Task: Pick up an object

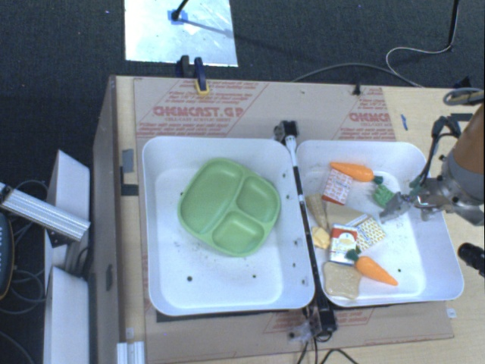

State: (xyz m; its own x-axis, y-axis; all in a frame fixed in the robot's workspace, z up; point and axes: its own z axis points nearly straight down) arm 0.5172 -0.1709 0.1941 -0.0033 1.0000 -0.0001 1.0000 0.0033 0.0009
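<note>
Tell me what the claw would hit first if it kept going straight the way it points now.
The claw points left across the right bin. Continuing that way, it would probably first meet the small patterned card beside the red-and-white box; its height is unclear, so it might pass above.

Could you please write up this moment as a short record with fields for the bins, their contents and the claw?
left bin: holds a green divided plate
right bin: holds two toy carrots, small food boxes and other toy food pieces
upper carrot: lies near the bin's far wall
lower carrot: lies near the bin's front edge, beside a tan bread slice
claw: over the right bin, near the boxes
arm: enters from the right
</note>
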